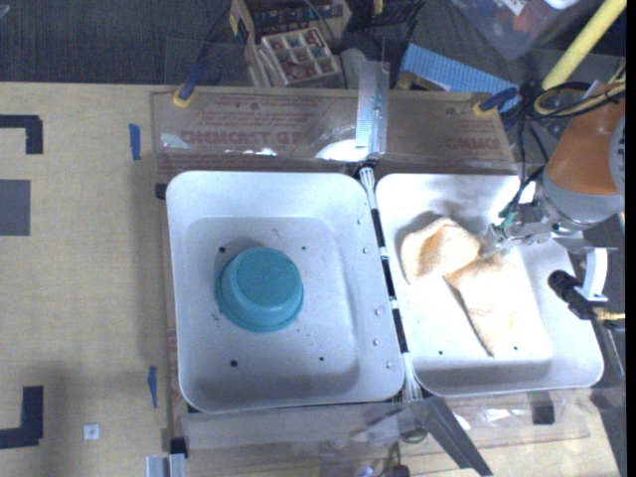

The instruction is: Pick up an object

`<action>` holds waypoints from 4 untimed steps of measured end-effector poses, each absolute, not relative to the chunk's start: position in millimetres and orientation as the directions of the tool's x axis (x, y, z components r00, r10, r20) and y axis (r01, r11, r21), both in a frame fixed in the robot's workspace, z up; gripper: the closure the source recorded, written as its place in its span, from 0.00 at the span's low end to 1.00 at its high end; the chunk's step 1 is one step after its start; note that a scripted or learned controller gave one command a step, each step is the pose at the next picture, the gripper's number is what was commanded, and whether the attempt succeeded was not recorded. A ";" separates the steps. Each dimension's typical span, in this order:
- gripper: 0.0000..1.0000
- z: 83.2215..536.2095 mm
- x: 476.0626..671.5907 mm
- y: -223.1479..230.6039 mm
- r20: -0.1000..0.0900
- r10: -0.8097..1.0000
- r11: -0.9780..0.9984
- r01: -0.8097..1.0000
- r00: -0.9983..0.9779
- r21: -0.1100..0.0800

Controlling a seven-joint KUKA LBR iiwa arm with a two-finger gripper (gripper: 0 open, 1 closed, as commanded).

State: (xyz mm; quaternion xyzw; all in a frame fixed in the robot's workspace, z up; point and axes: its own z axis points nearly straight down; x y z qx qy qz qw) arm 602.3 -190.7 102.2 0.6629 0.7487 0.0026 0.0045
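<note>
Now you have the gripper [497,237] down in the right bin [576,371], reaching in from the right with the orange band of the arm [586,157] above it. Its tip sits at the upper right edge of a pale orange, cloth-like object [437,249], touching or just beside it. You cannot tell from this angle whether the fingers are apart or together, and nothing can be seen between them. A second tan, flat piece [492,306] lies just below the first, stretching toward the bin's near side; glare washes out this bin, so it may be part of the same object rather than a separate one. Over in the left bin [189,207] you have a teal bowl [260,287] standing upside down, left of the middle, well apart from the gripper.
</note>
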 end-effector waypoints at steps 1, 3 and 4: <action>0.00 102.2 602.2 -191.0 -0.004 0.993 0.121 0.993 -0.121 0.010; 1.00 101.3 595.9 -159.9 -0.003 0.987 0.161 0.987 -0.161 0.014; 1.00 185.5 628.5 -88.9 -0.004 0.915 0.403 0.915 -0.403 0.005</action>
